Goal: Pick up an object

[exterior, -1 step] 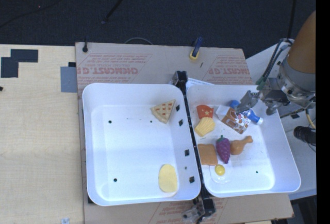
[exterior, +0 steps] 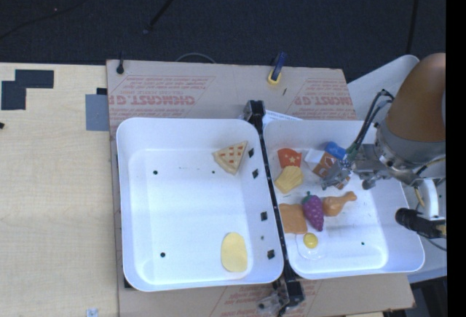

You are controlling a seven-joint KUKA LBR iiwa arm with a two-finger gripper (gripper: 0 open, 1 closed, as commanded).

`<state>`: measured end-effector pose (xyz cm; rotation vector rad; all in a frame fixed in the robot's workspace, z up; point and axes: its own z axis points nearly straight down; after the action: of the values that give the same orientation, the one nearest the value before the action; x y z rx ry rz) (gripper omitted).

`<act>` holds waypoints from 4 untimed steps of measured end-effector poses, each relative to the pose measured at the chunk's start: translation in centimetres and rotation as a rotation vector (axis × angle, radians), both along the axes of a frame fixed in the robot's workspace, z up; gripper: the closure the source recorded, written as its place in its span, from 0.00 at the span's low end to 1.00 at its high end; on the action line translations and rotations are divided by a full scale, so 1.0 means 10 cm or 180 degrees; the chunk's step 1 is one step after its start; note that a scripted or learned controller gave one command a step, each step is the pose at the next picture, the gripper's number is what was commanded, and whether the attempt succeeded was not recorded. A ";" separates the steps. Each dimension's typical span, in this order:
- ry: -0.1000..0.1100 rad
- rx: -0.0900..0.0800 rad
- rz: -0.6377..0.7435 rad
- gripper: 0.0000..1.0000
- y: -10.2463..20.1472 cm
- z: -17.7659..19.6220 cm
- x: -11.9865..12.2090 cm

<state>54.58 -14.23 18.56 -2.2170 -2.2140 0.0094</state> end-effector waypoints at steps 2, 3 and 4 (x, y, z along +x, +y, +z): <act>-0.0036 -0.0013 -0.0001 0.00 -0.54 -0.79 -0.11; -0.0036 0.0000 0.0025 0.00 0.29 -0.99 0.60; -0.0017 0.0005 0.0002 1.00 0.25 -0.88 0.56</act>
<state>60.21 -11.70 9.75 -2.2181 -2.2167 0.0017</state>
